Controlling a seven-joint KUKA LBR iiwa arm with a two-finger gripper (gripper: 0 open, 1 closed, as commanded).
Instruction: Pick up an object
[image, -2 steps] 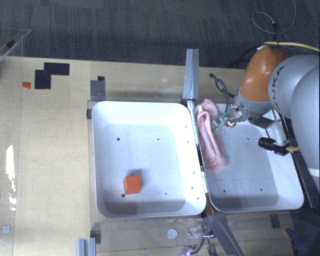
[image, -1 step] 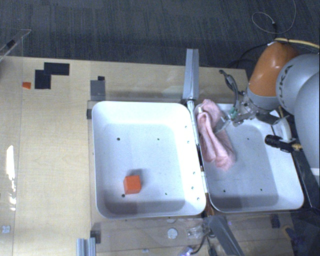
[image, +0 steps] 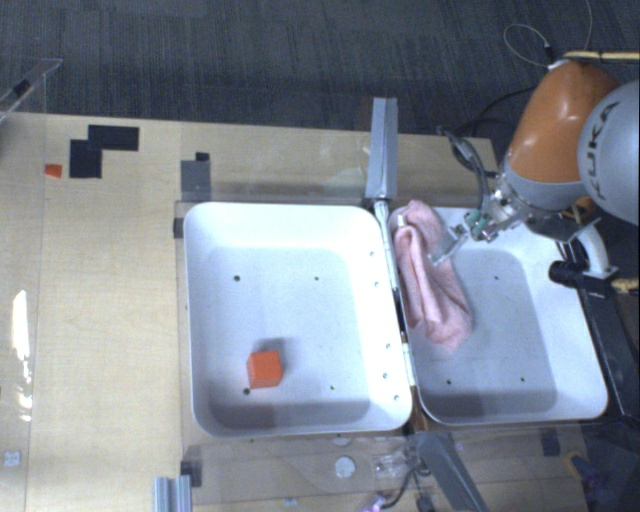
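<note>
A pink cloth (image: 432, 285) lies crumpled along the left wall of the right bin (image: 520, 395), its upper end near the bin's far left corner. An orange cube (image: 265, 369) rests on the floor of the left bin (image: 300, 240), toward its front. My gripper (image: 447, 252) reaches in from the upper right and sits at the cloth's upper right edge, close to or touching it. The view does not show whether any cloth is gripped. The orange band of the arm (image: 550, 125) is above the right bin's far edge.
A grey metal divider post (image: 380, 150) stands behind the seam between the bins. Black cables (image: 560, 55) and a black bracket (image: 585, 275) are on the right side. Black markers (image: 100, 148) lie on the bench at the far left.
</note>
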